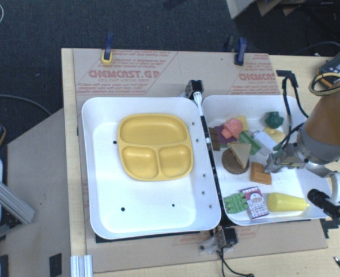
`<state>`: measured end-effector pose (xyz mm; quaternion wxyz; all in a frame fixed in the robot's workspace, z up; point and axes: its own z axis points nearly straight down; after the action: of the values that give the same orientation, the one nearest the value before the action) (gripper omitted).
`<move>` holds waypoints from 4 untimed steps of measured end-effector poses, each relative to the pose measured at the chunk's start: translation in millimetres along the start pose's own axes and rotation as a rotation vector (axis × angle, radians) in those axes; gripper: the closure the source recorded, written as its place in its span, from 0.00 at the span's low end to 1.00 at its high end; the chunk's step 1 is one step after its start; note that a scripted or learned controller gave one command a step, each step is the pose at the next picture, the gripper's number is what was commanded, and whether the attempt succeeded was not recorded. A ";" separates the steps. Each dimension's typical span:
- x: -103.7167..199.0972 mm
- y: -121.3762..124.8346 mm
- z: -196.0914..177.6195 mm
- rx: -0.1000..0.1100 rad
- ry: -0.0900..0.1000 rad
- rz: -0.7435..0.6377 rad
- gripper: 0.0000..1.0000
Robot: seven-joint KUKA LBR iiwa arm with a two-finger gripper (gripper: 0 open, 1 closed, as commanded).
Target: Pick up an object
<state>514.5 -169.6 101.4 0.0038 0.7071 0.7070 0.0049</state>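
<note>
The right bin (291, 184) holds several toy food pieces. Among them are a pink piece (233, 127), a dark green piece (274, 119), a tan wedge (239, 150) on a brown disc (233, 164), and an orange-brown block (260, 173). Along the bin's front lie a light green piece (235, 203), a red-and-white carton (255, 203) and a yellow bottle shape (286, 202). My gripper (272, 165) hangs low in the right bin, just right of the orange-brown block and close to its upper edge. Nothing shows as held.
The left bin (101, 178) carries a yellow divided plate (155, 146) in its upper half. The grey arm with its orange band (331, 117) covers the right bin's right side. Clamps (239, 51) and cables (291, 91) sit along the back of the board.
</note>
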 end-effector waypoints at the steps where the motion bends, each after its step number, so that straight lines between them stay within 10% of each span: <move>1: -3.8 8.0 -45.3 0.007 -0.005 -0.001 1.00; 3: -9.7 3.3 -124.9 0.007 -0.005 -0.001 1.00; 4: 53.7 8.7 -121.9 0.014 0.001 -0.007 1.00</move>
<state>521.7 -116.1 223.5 -0.0018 0.7048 0.7094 0.0003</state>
